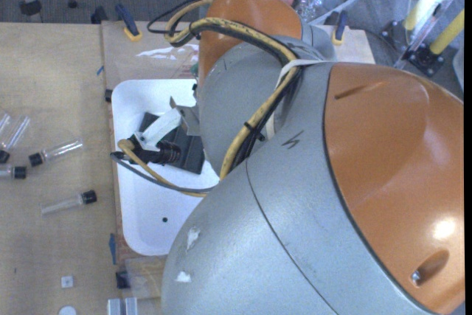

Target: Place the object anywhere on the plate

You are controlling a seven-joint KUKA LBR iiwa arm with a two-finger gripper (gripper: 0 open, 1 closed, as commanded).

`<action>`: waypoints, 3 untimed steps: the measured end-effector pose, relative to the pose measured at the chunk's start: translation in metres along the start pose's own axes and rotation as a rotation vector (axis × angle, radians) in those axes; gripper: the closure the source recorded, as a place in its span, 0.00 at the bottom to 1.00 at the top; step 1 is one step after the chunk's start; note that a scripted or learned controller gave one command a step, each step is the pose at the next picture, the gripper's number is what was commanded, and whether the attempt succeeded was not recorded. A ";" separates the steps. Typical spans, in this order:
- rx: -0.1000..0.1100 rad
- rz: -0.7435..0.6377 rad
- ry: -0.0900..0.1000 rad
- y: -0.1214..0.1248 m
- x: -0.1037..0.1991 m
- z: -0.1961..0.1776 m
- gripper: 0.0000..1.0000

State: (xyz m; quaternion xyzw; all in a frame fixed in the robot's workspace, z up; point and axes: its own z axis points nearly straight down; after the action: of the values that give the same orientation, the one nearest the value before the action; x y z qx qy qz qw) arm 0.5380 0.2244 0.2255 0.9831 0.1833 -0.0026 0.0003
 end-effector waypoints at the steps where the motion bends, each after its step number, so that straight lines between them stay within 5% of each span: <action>1: 0.000 -0.104 -0.001 -0.021 -0.055 -0.004 1.00; 2: -0.001 0.171 0.004 -0.020 -0.055 0.020 1.00; 3: 0.000 0.168 0.001 -0.020 -0.055 0.051 1.00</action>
State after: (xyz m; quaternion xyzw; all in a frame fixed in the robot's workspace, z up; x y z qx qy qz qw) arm 0.4788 0.2235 0.1752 0.9950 0.1001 -0.0018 0.0005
